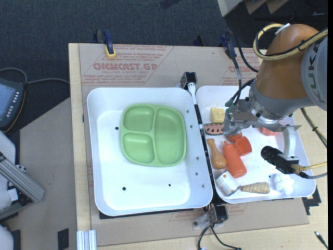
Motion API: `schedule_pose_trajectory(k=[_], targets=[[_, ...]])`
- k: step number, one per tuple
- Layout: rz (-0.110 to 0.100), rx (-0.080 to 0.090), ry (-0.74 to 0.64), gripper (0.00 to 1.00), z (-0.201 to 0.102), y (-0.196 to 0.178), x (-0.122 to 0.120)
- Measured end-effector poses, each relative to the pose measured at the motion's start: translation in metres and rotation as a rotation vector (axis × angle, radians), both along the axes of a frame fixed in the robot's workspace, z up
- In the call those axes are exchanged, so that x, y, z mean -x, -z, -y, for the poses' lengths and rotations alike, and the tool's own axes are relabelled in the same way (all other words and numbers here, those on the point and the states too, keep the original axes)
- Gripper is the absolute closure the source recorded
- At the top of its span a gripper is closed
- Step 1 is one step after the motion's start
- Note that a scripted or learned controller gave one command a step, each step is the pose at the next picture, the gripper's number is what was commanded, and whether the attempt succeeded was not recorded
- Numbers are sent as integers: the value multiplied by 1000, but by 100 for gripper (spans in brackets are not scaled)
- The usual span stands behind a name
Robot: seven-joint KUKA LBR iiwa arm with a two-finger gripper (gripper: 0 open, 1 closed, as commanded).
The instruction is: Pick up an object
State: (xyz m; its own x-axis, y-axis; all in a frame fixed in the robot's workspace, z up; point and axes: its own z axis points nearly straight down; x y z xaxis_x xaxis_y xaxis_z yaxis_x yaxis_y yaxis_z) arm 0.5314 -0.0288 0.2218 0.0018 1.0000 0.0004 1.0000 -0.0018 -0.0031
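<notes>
Green divided plate (154, 135) sits by itself in the left bin (99, 139), about in the middle, three compartments facing up. All the small stuff is over in the right bin (205, 94): a yellow block (217, 114) near the top left corner, a tan gourd-shaped piece (216, 154) along the left wall, an orange carrot-like thing (234, 161) just beside it, a red piece (242, 146) touching the carrot's upper end, a pink bit (269, 131) further right, and a waffle cone (255, 188) lying flat near the bottom edge with some white bits around it. The arm (283, 72) hangs over the upper part of that bin, and the gripper (233, 129) is down right above the red piece and the carrot's top. Can't tell how the gripper stands, or whether it has anything, since the wrist blocks it. Both bins rest on a brown bench (130, 64).
</notes>
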Motion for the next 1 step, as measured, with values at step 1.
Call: schedule_pose_trajectory(k=[1], targets=[[6, 1, -3, 100, -1, -12, -7]])
